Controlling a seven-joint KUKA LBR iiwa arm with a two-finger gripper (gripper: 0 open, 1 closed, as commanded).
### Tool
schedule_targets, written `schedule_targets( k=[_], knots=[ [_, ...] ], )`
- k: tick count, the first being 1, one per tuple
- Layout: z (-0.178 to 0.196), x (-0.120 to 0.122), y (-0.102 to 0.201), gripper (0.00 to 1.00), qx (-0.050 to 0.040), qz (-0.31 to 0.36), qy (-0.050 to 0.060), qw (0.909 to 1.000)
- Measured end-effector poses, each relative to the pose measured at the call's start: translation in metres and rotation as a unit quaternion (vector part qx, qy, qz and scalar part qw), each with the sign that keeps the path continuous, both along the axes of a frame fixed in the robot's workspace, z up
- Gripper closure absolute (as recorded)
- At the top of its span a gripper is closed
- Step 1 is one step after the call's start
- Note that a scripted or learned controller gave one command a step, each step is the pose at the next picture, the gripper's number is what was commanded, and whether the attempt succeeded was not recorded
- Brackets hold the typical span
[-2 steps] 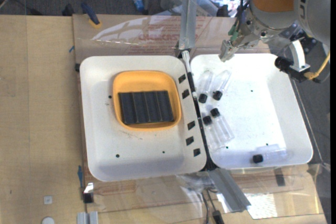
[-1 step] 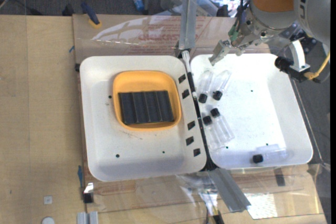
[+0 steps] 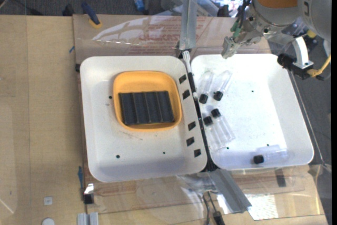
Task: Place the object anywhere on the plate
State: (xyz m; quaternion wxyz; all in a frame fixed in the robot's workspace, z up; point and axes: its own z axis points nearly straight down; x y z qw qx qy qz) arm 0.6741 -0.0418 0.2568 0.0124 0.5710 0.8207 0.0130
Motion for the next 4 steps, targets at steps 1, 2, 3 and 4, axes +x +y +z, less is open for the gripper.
schedule_targets(
  k=[1,2,3,4],
  knots=[
    [0.0,0.0,0.0,0.0,0.0,0.0,0.0,1.0],
    [0.012,0.001,0.0,1.0,0.001,0.0,-0.004,1.0],
    [0.119,-0.007,0.022,1.0,-0.0037,0.008,0.014,0.9999],
    [0.118,-0.007,0.022,0.0,-0.0039,0.008,0.015,0.9998]
  ],
)
